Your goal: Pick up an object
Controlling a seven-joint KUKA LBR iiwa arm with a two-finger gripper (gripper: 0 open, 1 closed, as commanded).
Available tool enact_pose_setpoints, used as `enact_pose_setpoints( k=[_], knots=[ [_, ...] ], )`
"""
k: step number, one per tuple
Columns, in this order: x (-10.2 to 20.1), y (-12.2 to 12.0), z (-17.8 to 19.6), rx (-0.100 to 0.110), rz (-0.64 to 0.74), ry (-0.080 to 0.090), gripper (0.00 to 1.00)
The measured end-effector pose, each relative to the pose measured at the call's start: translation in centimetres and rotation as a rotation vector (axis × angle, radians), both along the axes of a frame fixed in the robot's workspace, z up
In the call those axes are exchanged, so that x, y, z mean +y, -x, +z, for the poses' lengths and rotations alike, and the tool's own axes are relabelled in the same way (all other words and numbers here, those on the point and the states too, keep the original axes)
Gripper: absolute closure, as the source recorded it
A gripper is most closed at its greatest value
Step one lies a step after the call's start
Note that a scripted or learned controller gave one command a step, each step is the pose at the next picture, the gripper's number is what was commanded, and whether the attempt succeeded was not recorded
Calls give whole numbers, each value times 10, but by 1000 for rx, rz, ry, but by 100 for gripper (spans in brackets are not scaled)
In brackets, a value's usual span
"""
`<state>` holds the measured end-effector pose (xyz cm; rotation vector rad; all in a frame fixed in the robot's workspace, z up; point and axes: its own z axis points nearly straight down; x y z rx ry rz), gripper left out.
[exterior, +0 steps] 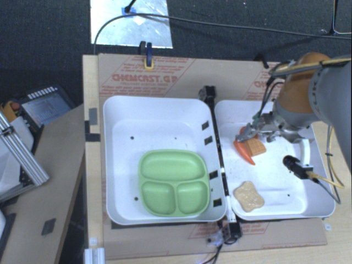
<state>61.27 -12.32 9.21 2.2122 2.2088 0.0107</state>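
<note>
In the right bin [316, 199], my gripper [251, 134] hangs low over the upper left part. Directly under and in front of it lie an orange-red carrot-like piece [245, 152] and a tan-orange square cracker-like piece [256, 147], touching each other. The gripper's tip is at or just above them, and no object shows between its fingers. A pale beige, bread-like lump [248, 196] lies alone near the bin's front left corner.
The left bin [126, 114] holds a green divided plate [174, 181] in its front half. A black-clipped divider [215, 147] runs between the two bins. The arm's grey body and orange band [300, 92] lean over the right bin's back right.
</note>
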Motion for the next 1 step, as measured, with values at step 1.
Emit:
enact_pose_setpoints(
  k=[1],
  knots=[
    [2,2,7,8,3,-4,100]
  ],
)
